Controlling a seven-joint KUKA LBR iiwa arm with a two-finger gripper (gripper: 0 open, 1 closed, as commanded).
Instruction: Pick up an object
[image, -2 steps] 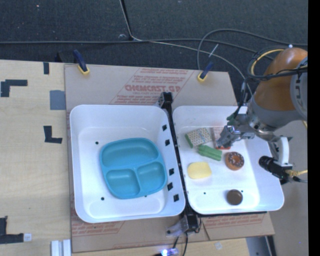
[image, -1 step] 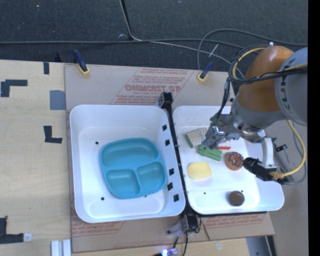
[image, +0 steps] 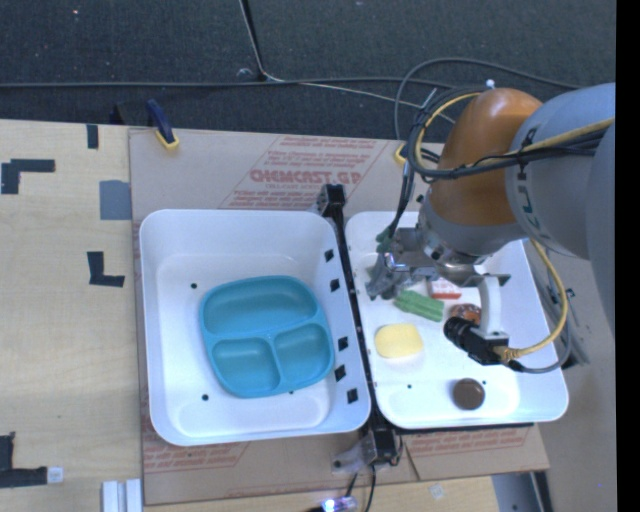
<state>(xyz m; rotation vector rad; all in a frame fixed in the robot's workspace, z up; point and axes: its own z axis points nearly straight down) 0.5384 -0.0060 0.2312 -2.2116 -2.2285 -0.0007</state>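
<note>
Pincer (image: 385, 275) hung low in the right bin (image: 535, 400) — couldn't tell its state. Green block (image: 418, 305), yellow piece (image: 398, 341) sat just beside it.

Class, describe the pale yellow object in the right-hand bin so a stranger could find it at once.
Start at the right-hand shallow white bin, the one the grey arm reaches into. Near its middle, just below a green stick-shaped object, lies the pale yellow rounded block. It is the bin's only yellow item; the small round brown object sits nearer the front edge.
</note>
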